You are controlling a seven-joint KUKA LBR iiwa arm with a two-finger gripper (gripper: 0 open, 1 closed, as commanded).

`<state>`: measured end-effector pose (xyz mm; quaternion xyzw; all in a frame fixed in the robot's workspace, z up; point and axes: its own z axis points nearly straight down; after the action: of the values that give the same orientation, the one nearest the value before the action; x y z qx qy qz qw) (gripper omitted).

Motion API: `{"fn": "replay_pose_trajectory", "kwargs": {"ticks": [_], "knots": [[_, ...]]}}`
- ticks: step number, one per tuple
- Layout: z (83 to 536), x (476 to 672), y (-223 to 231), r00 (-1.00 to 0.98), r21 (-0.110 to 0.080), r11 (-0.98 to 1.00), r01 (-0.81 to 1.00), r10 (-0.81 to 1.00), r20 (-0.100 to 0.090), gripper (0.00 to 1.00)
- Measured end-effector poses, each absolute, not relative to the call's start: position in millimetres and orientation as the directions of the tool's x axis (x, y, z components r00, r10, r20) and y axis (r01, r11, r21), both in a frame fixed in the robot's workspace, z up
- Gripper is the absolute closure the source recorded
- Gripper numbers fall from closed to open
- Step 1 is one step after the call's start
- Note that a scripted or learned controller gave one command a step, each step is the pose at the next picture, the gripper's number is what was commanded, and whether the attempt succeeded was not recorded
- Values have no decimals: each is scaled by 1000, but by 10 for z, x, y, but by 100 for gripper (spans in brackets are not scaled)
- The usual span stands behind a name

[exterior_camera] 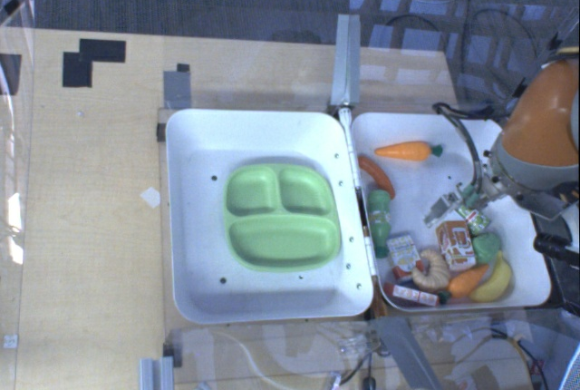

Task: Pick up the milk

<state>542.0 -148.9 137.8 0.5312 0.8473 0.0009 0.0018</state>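
Seen from above, the grey arm (544,130) with its orange band enters at three o'clock and slants down into the right bin (412,189). Its hand (450,209) hangs low over the heap of toy food, just at twelve o'clock of the milk carton (456,245); whether it is released or clenched cannot be told, and nothing is seen gripped. The carton lies among a doughnut (430,268), a banana (494,281) and a small carrot (467,279). A larger carrot (405,151) rests at the bin's twelve o'clock. The left bin (195,198) on the bench (91,198) holds a green divided tray (281,216).
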Motion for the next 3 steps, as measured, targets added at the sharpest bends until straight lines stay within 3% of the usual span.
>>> {"fn": "replay_pose_trajectory", "kwargs": {"ticks": [1,2,3], "knots": [[968,5118,-1347,-470,28,471,882,882,-27,0],[1052,5153,-1350,-472,34,473,880,881,-35,100],[2119,4979,-244,-157,3,157,988,988,-1,100]]}}
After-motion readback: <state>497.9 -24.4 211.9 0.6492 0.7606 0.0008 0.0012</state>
